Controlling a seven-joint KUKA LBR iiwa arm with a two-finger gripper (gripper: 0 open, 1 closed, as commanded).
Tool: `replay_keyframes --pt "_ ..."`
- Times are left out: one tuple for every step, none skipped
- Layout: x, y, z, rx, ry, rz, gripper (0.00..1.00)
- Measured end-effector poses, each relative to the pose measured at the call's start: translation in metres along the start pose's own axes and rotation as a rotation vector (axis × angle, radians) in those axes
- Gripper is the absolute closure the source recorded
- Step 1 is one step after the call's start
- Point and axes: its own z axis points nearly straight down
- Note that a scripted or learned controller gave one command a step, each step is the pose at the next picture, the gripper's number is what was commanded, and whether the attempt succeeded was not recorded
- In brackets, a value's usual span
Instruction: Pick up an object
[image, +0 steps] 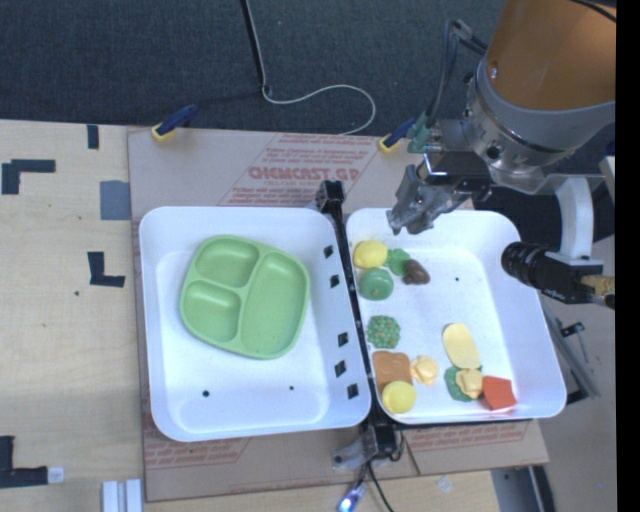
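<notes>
Objects for picking are lying in the right bin (520, 300), ten or so in all, and none is sitting between the fingers of the gripper (408, 222). Going left to right: a cardboard sheet (290, 170) is lying under both bins and is bearing red printing that reads roughly "CHEMCAST GP", with smaller lines below too small to read. One yellow-and-blue clamp (172, 122) is gripping its far left corner, and a second clamp (398, 133) is sitting at the far edge near the arm. The left bin (160, 330) is holding one green divided plate (244, 296) with three compartments. In the right bin, along its left side, are lying one yellow ball (369, 254), one green round piece (376, 285), one dark green leafy piece (383, 331), one orange-brown block (391, 366) and a second yellow ball (398, 397). Just right of the upper yellow ball are lying one small green piece (399, 263) and one brown piece (416, 272), touching each other. Further right are sitting one small pale yellow piece (424, 370), one pale yellow oval (461, 345), one green-and-yellow piece (464, 383) and one red-orange block (499, 392). The gripper is hovering above the bin's far left corner, above the upper yellow ball, its fingers pointing down and standing narrowly apart with nothing between them. A white cable (300, 95) is trailing across the dark floor behind.
</notes>
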Motion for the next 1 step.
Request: replay_keyframes --pt "0.0325 0.0004 0.0273 0.013 -0.004 0.008 1.0"
